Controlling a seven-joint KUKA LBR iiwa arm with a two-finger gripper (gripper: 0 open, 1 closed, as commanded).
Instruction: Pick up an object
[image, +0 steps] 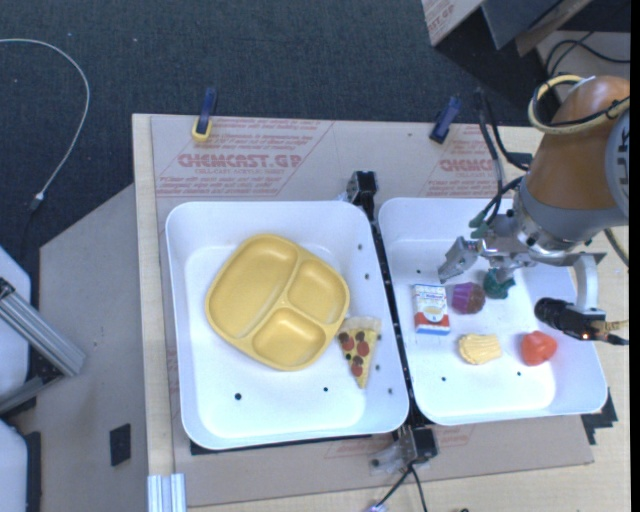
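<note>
The arm reaches in from the right over the right bin (575, 400); its claw (480, 262) hangs low at the far side, and whether it is open or closed I cannot tell; a purple object (467, 296) lies just beneath it, a teal piece (499, 283) beside that; nearer sit a small carton (431, 308), a yellow chip-like piece (479, 348) and a red object (538, 347); the left bin (190, 300) holds a yellow divided plate (277, 300) and a pizza slice (359, 348); this looks like the approach, nothing lifted yet; the next move calls for a straight descent onto the purple object, clear of the carton.
</note>
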